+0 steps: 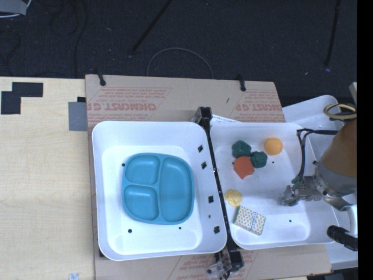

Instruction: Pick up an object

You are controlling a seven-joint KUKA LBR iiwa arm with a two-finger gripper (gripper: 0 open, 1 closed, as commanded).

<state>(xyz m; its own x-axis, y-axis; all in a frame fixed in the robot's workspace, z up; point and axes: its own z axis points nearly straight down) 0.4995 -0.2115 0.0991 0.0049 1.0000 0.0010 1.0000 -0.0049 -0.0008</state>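
The right bin holds several small objects. An orange ball lies toward the back, with two dark green pieces beside it. A red-orange block touches the green pieces on their near side. A yellow lump sits by the bin's left wall, and a white patterned packet lies just in front of it. My gripper is low in the bin's right half, on bare floor, well to the right of the yellow lump and the packet. Nothing shows in its grasp.
The left bin holds a blue divided plate. A black divider runs between the bins. The grey arm with its orange band enters at the right edge, over the right bin's rim. Cardboard lies behind the bins.
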